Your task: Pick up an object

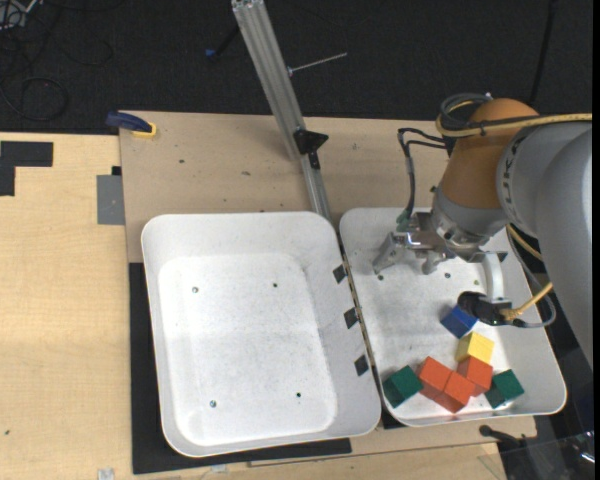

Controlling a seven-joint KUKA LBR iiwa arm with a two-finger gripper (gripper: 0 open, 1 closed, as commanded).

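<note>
Claw [410, 251]: over upper part of right bin [375, 230], open or closed cannot be told.
Blocks [455, 368]: clustered toward near corner, well apart from claw.
Nearest: blue block [458, 320].

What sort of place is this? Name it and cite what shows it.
Probably a robotics lab's bin-picking test bench: a KUKA arm over two shallow white bins, coloured blocks heaped in the right bin, an aluminium rail and loose cables behind.
</note>
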